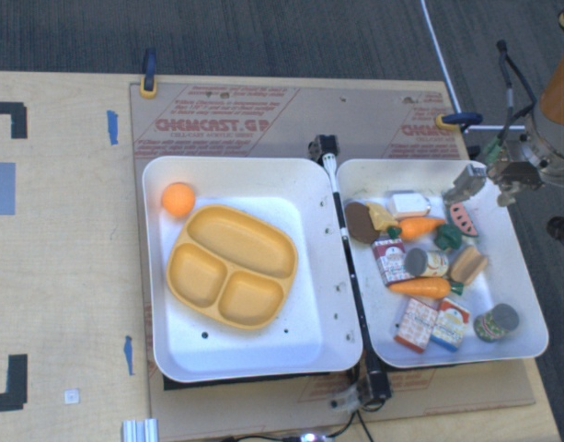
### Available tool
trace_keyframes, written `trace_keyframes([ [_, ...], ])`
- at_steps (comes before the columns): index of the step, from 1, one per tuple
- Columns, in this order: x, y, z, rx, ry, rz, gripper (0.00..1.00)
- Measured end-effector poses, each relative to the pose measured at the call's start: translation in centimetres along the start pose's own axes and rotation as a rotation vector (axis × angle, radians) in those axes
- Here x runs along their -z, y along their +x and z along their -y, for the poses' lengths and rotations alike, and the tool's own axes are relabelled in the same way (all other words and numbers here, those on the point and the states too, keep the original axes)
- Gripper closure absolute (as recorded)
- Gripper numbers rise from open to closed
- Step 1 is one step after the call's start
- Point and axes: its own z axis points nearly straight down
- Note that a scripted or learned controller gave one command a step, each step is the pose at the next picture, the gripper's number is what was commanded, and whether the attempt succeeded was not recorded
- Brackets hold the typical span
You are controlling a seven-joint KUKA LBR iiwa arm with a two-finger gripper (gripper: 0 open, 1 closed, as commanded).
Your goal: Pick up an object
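Up at the right bin's [530, 316] far right corner, your hand [489, 180] hovered, fingers spread with nothing between them; toy foods like the watermelon slice [462, 219] lay just below.

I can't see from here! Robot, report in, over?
Gripper above right bin's far edge, holding nothing. Toy food piled there, untouched. Orange ball by yellow tray, left bin.

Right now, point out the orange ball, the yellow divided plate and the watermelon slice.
orange ball [178, 200], camera view, middle of the ball
yellow divided plate [232, 265], camera view, ridge where its compartments meet
watermelon slice [462, 219], camera view, red flesh
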Motion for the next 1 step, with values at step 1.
trace_keyframes([
  [1, -15.03, -0.44, 3.47, 0.0, -0.004, 0.001, 0.0],
])
